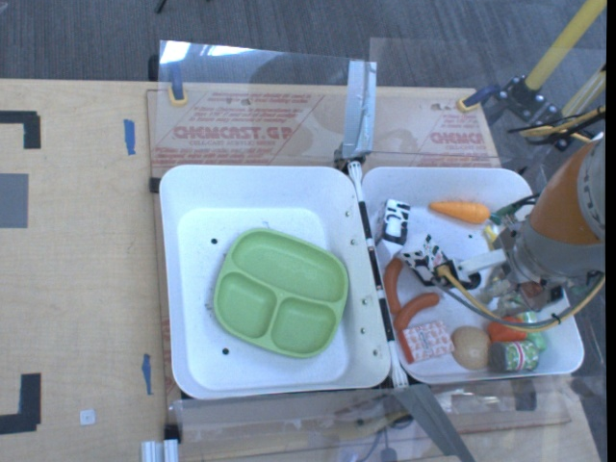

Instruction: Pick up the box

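**Arm low over the right bin, box near the front wall**

The arm's wrist, with its orange band [563, 200], covers the right part of the right bin [452, 176], and the gripper [505, 287] below it is lost among cables and grey hardware; whether the fingers are open or closed cannot be told, and nothing can be seen between them. Whatever lies under the wrist is hidden.

The box [426, 340], small with a red and white pattern, lies flat near the bin's front wall, left of the gripper and apart from it. Its print is too small to read. A tan egg-shaped item [471, 347] touches its right side, and a green-labelled can [517, 356] lies further right, its label unreadable. Two red sausages [416, 308] lie just behind the box. A black-and-white cow toy [424, 258], a black-and-white pack [396, 219] and a carrot [460, 211] sit toward the back.

The left bin [183, 258] holds a green divided plate [280, 293].

Behind the bins, cardboard [236, 128] on the desk [72, 258] carries faded red lettering that is not clear enough to make out.
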`<action>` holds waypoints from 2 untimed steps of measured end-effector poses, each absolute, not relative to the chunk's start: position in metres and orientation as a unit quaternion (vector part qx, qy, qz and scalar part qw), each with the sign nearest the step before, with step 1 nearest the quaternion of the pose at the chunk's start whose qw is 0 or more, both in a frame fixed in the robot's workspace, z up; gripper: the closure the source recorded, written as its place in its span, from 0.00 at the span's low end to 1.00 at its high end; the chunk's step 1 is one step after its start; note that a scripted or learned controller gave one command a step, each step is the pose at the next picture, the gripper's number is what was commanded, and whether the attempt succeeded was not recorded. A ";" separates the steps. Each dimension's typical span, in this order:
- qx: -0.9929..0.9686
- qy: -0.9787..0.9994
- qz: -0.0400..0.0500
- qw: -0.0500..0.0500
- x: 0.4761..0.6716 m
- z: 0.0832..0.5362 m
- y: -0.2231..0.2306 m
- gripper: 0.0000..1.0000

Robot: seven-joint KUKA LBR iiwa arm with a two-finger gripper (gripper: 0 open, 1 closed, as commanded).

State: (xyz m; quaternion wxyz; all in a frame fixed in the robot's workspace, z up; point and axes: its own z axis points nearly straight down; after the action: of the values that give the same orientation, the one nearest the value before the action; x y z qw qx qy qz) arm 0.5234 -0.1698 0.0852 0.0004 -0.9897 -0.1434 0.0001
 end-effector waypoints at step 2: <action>-0.990 -0.142 0.003 0.002 0.516 0.107 -0.094 1.00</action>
State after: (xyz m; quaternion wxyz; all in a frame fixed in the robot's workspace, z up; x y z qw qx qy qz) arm 0.5162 -0.0937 0.1073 0.0017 -0.9898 -0.1421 0.0030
